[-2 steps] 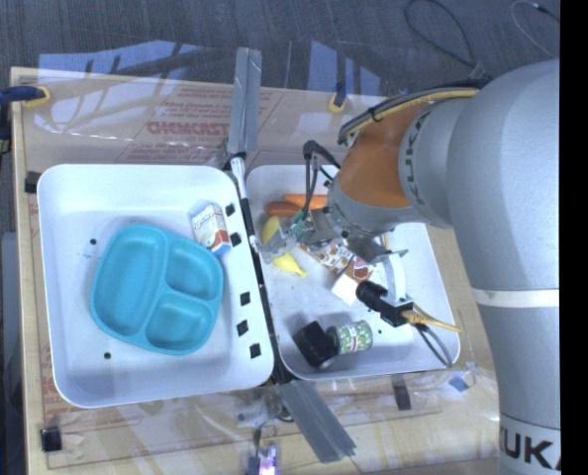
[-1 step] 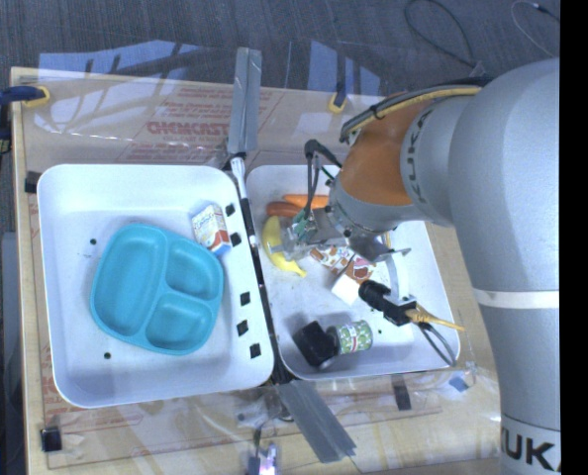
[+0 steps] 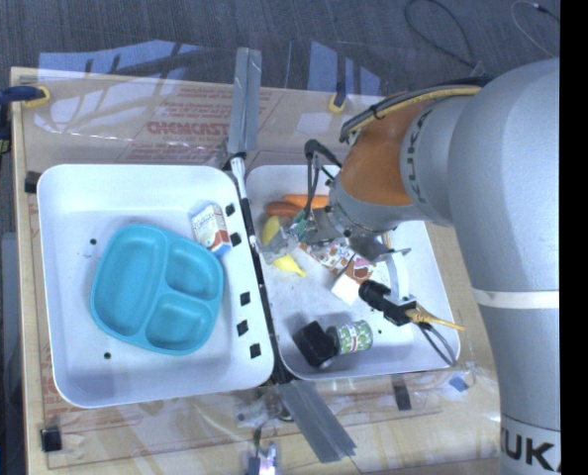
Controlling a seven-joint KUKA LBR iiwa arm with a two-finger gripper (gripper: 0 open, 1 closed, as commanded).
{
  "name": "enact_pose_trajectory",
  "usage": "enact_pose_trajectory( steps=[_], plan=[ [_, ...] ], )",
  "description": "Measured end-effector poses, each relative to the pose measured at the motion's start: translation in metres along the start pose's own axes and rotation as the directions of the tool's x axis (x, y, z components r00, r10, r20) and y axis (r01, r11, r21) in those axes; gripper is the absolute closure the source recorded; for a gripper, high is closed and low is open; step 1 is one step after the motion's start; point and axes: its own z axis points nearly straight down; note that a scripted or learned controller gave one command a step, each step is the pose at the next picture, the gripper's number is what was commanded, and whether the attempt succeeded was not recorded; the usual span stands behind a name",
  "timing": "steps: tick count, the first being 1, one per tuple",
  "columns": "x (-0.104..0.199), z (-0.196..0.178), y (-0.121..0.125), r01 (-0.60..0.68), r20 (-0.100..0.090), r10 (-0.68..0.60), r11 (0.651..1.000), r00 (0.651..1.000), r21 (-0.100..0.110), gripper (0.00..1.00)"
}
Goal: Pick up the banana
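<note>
From my seat at the feed, the arm [image 3: 472,166] is a big smooth grey tube with a glossy orange band, and it covers the far right part of the right bin [image 3: 438,349]. The gripper [image 3: 309,234] is down low in that bin, near its far left corner, buried in clutter, and I honestly can't tell how its jaws are set from this angle.

The banana [image 3: 272,232] is a short yellow curved piece right by the left wall of the right bin, just beside the gripper tip. A second small yellow scrap [image 3: 290,263] sits a bit nearer to me, pointed like a wedge. Behind them there's a thin orange stick shape, looks like a carrot [image 3: 299,203], along the far edge.

Toward the near edge of the same bin lies a little jar [image 3: 352,338] on its side, with a chunky black lid [image 3: 314,343] and a green patterned label. Some printed cardboard-looking packets [image 3: 342,261] are piled under the wrist.

The left bin [image 3: 66,364] is matte white plastic with rounded corners. In it sits a smooth turquoise divided plate [image 3: 157,288] with three compartments, plus a small carton [image 3: 209,228] leaning near the bin's far right corner.
</note>
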Motion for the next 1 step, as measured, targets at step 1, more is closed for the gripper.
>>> enact_pose_trajectory(
  steps=[1],
  plan=[
    [0.0038, 0.0184, -0.021, -0.364, 0.005, 0.364, 0.932, 0.932, -0.004, 0.0]
  ],
)
